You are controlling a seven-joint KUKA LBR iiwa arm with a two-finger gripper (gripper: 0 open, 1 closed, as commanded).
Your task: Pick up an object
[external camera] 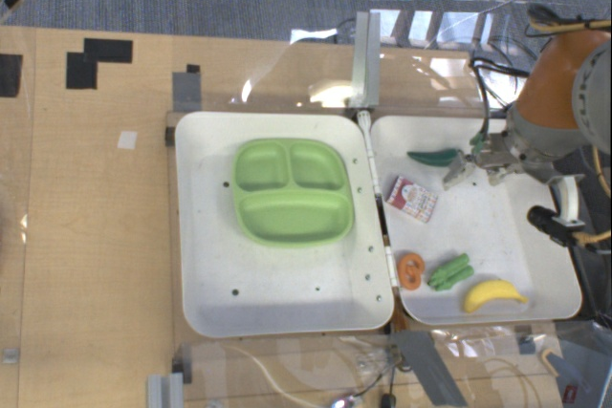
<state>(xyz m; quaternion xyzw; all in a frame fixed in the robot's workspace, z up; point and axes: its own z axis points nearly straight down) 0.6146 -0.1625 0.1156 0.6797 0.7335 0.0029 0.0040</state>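
Observation:
The right bin (535,244) holds several small items. A dark green pepper (432,156) lies near its far edge. A red and white box (413,199) sits below the pepper. Along the front edge are an orange piece (411,269), a light green vegetable (449,271) and a yellow banana (494,295). My gripper (475,169) hangs low over the bin, just right of the pepper's tip. Its fingers are spread open and nothing sits between them.
The left bin (206,282) carries a green divided plate (292,191) in its middle. A metal divider (375,205) runs between the two bins. The arm's orange band and grey body (564,96) fill the far right, with cables above.

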